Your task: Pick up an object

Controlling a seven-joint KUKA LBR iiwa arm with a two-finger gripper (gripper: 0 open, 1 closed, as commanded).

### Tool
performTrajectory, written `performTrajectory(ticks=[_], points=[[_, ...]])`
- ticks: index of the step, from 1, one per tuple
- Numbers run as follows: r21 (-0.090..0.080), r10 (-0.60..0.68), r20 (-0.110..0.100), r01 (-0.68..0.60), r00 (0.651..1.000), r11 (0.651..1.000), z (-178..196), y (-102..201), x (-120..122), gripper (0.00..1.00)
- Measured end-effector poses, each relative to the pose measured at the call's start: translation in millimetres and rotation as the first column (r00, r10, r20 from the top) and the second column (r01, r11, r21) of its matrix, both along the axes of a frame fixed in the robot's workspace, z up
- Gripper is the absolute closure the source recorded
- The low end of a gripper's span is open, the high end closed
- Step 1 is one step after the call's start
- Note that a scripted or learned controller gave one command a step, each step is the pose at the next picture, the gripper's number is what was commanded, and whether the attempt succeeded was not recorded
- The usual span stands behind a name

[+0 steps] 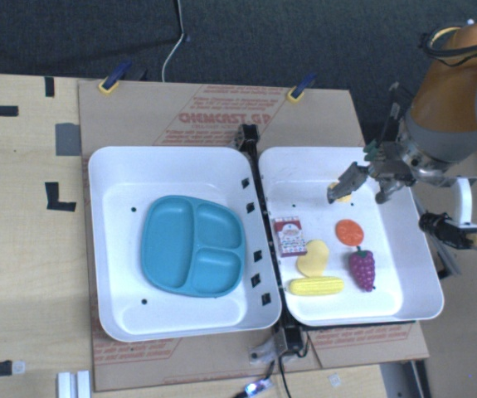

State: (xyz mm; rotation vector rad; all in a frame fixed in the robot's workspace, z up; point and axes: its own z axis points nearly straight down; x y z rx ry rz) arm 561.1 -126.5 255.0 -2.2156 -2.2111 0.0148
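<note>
Over the right bin [404, 305], upper half: jaws [362, 185] spread wide, holding nothing I can see, though there's a yellowish bit right at the left fingertip [338, 192] that I can't identify. Candidates sit lower in that bin: orange piece [349, 231], grapes [362, 269], corn [316, 286], yellow pear-shape [313, 258], small red carton [289, 236]. Risk: they're packed close, so a descent could knock neighbours or close between two things and grip neither. Blue tray [193, 245] in left bin [114, 222], well apart

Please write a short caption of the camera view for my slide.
Gripper open above the right bin, near the orange toy, grapes and corn; blue tray in left bin.
</note>
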Motion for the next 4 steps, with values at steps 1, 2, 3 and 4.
performTrajectory(ticks=[1, 2, 3, 4], points=[[-0.002, 0.003, 0.013, -0.003, 1.000, 1.000, 7.5, 0.5, 2.0, 0.00], [-0.002, 0.003, 0.010, -0.003, 1.000, 1.000, -38.5, 2.8, 8.2, 0.00], [-0.001, 0.002, 0.008, -0.002, 1.000, 1.000, -102.3, -1.2, 6.4, 0.00], [-0.002, 0.001, 0.014, -0.001, 1.000, 1.000, -163.3, 4.4, 5.9, 0.00]])
